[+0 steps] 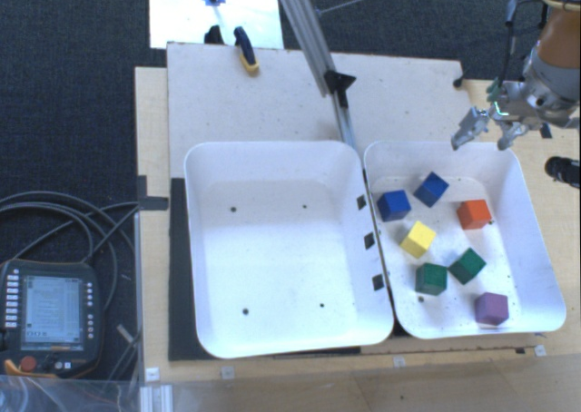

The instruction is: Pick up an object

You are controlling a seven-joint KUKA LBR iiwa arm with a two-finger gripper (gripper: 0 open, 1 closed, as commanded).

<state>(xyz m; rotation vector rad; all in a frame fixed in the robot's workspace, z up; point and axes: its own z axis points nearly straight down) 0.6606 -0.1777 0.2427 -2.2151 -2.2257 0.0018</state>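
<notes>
The right bin (529,210) holds several small cubes: two blue ones (393,205) (431,189), an orange one (473,214), a yellow one (418,240), two dark green ones (431,279) (467,266) and a purple one (491,309). My gripper (490,132) hangs over the bin's far right rim, above and to the right of the cubes. Its two fingers are spread apart with nothing between them.
The left bin (209,174) sits beside the right one, sharing a middle wall. A slanted metal pole (309,29) crosses the board behind the bins. A clamp (245,49) lies at the back, and a teach pendant (50,315) with cables lies left of the bench.
</notes>
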